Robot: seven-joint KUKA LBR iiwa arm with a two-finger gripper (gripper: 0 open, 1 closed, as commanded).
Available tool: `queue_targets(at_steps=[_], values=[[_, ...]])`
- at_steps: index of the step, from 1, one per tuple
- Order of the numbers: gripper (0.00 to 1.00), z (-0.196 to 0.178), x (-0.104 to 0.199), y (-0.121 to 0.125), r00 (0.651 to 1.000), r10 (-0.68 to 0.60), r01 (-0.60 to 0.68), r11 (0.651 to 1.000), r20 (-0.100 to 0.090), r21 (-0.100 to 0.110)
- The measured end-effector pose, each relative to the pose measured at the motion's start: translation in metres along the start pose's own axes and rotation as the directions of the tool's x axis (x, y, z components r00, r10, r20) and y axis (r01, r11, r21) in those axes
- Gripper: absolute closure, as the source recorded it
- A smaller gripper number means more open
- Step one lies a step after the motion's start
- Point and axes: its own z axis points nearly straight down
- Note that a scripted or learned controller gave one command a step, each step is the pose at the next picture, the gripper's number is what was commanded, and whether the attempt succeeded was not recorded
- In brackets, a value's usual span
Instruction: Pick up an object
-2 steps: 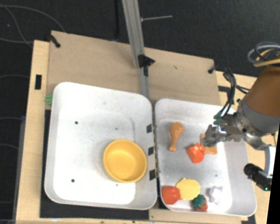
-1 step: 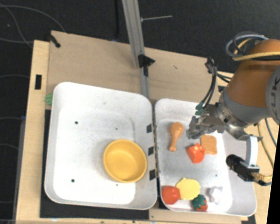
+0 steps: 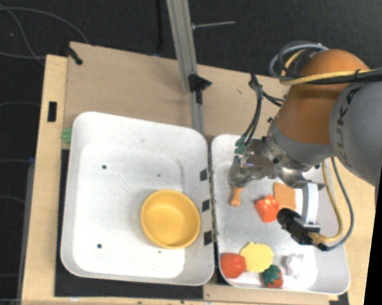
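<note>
Though small, orange carrot-like obj (image 3: 236, 196) under end effector (image 3: 241, 180).

Glossy yellow plastic bowl (image 3: 170, 219) in a smooth white bin (image 3: 97, 170).

Yellow bowl (image 3: 170, 219) in white left bin (image 3: 106, 150). Right bin (image 3: 329, 273) white: orange carrot (image 3: 235, 196), red-orange piece (image 3: 266, 208), yellow item (image 3: 257, 257), red tomato (image 3: 233, 265). Arm (image 3: 338, 105) grey, orange band.

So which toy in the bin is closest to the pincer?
The small orange carrot-like piece, just below the pincer. The red-orange block, yellow piece and red ball lie farther down the right bin.
</note>
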Motion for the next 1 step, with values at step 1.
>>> queue_targets(at_steps=[1], values=[[1.00, -0.0055, 0.0545, 0.0118, 1.000, -0.001, 0.001, 1.000, -0.001, 0.001]])
